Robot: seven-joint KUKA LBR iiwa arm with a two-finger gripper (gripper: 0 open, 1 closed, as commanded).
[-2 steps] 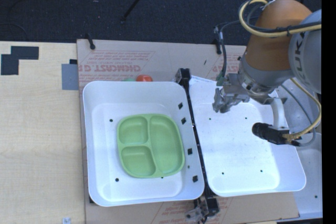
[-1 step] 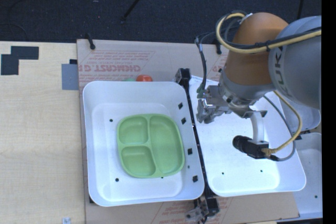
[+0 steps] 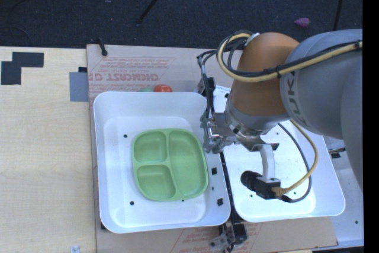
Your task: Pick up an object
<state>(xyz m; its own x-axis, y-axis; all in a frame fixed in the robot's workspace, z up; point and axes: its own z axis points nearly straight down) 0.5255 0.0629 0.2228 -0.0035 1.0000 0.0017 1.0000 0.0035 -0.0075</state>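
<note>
Green tray, three-sectioned, lying flat in left bin, toward its right wall. Arm reaching in from right, orange band above wrist, yellow cable looped over it. Jaws low over divide between bins, just beside tray's right edge; state impossible to tell. Small orange item on cardboard behind left bin. Right bin beneath arm, on desk.

1. Two bins sit side by side on the bench: left bin, right bin.
2. A divided tray lies inside the left bin, toward its right wall.
3. The arm hangs over the seam between the bins, covering much of the right one.
4. A small round object sits just behind the left bin.
</note>
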